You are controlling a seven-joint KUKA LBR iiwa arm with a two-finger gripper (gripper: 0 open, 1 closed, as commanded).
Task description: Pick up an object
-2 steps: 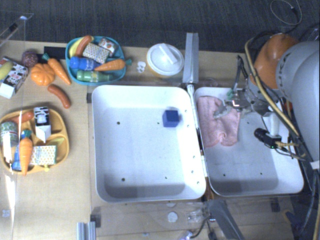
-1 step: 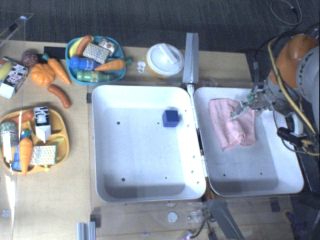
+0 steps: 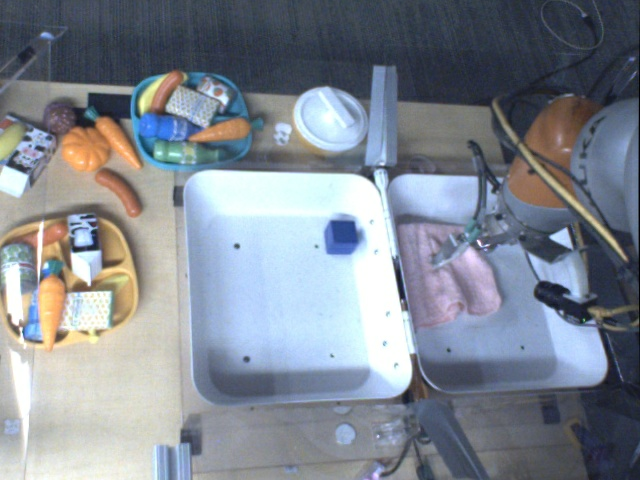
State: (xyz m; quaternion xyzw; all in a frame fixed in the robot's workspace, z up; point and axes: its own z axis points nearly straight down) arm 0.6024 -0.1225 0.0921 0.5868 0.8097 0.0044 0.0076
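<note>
Currently the gripper [image 3: 458, 247] is seen low in the right bin [image 3: 520, 368], its tip over the upper part of a pink cloth [image 3: 450, 283] that lies crumpled against the bin's left wall. Whether the jaws are spread or pressed together cannot be told from this slanted view, and no cloth is seen pinched between them, so nothing can be said to be held. A blue cube [image 3: 342, 236] sits alone in the left bin [image 3: 290, 368], near its upper right corner and well apart from the arm.

The cloth is judged to be the thing aimed at. For a sound pick, a raised fold should be chosen rather than a flat stretch, since soft fabric is easily pushed aside instead of caught. The jaws should be brought down astride that fold until the bin floor is nearly met, then closed fully before any lift is begun. A slow, straight rise is advised, so that a weak hold is noticed early and the trailing fabric is not dragged over the wall between the bins. Toy food on the worktop [image 3: 150, 298] is best left alone.
</note>
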